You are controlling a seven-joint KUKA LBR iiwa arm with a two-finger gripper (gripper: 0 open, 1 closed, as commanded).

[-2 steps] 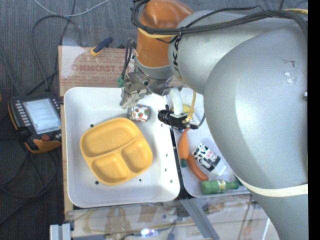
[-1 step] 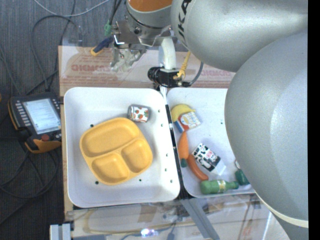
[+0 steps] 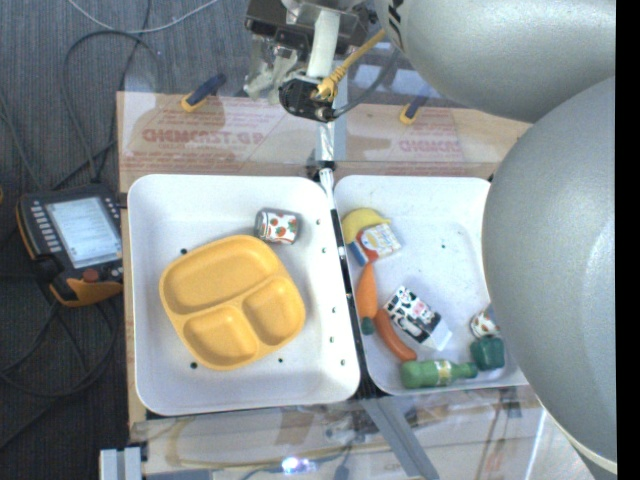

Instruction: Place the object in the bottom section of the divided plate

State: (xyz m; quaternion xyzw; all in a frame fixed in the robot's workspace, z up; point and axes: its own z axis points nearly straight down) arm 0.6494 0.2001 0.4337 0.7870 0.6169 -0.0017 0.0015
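Observation:
A yellow divided plate point(image 3: 232, 300) with three sections lies in the left bin point(image 3: 160, 378). A small can with a red and white label point(image 3: 277, 226) lies just beyond the plate's far edge, near the wall between the bins. My gripper point(image 3: 297, 76) hangs above the bench's far edge, behind both bins and well away from the plate. I see nothing held at it. The grey arm covers the right side of the view.
The right bin point(image 3: 450, 203) holds a yellow item with a label point(image 3: 368, 234), an orange carrot point(image 3: 380, 316), a black-and-white carton point(image 3: 412, 315), a green bottle point(image 3: 438, 372) and a dark green piece point(image 3: 488, 353). A teach pendant point(image 3: 70, 233) sits left of the bench.

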